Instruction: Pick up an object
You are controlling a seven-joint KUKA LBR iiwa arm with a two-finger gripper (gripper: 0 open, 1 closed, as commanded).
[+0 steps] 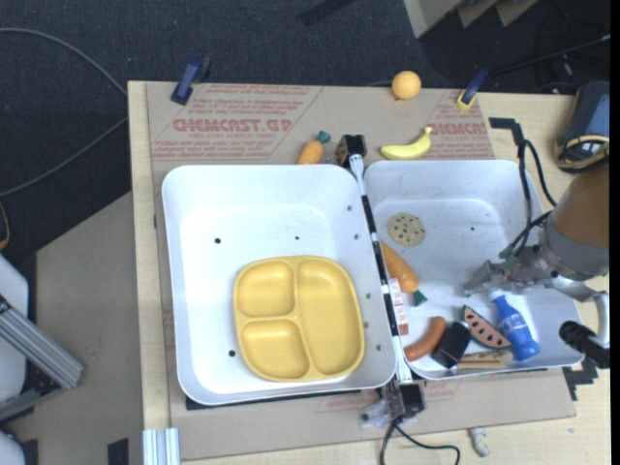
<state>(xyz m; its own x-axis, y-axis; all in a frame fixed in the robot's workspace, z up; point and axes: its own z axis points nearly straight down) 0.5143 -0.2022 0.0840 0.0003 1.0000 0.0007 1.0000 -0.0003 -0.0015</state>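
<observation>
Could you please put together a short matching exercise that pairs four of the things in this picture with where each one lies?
Things:
1. yellow tray
2. banana
3. cookie
4. blue bottle

Places:
A. on the cardboard behind the right bin
B. in the right bin, toward its front right, below the gripper
C. in the left bin
D. in the right bin, toward its back left

Pairs: 1-C, 2-A, 3-D, 4-B
</observation>
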